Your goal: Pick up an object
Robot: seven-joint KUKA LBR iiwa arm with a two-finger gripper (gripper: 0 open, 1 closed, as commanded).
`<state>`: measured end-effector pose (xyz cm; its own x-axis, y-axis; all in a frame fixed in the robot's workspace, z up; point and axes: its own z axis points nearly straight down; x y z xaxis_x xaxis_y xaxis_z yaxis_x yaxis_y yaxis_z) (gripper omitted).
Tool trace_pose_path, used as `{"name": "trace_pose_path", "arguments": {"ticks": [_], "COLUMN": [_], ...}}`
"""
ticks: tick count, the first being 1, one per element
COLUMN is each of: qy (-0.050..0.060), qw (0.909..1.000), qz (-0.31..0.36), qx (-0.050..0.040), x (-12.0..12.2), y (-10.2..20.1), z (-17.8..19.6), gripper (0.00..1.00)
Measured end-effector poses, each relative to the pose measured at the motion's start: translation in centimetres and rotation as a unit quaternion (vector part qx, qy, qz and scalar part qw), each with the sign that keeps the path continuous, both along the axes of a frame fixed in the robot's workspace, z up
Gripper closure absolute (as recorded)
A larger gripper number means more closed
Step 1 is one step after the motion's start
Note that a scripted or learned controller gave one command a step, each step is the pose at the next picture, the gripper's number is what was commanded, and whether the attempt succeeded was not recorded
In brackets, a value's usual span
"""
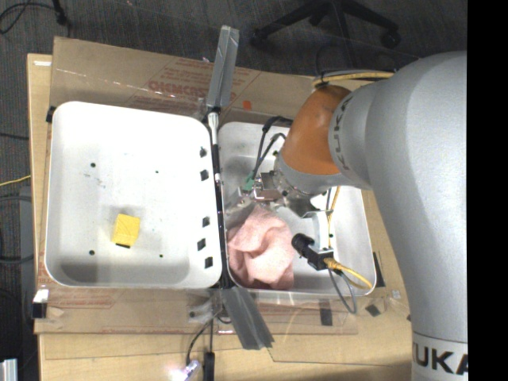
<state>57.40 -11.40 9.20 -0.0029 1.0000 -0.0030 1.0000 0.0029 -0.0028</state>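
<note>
Block left bin, cloth right bin

A yellow block lies in 1 white bin, a pale pink cloth (plain, unpatterned) in the other.

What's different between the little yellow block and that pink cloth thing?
The small yellow block is a stiff, boxy piece with flat faces; the crumpled pink cloth is soft, folded and shapeless. The block is much smaller than the cloth. The block lies alone in the left white bin, far from the arm; the cloth lies in the right white bin, just below the gripper. Both rest on bin floors.
</note>
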Motion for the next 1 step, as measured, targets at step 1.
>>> {"name": "trace_pose_path", "arguments": {"ticks": [1], "qy": [-0.001], "qw": [0.9972], "qz": [0.075], "qx": [0.0015], "x": [4.87], "y": [-2.93], "z": [0.03], "gripper": [0.00]}}
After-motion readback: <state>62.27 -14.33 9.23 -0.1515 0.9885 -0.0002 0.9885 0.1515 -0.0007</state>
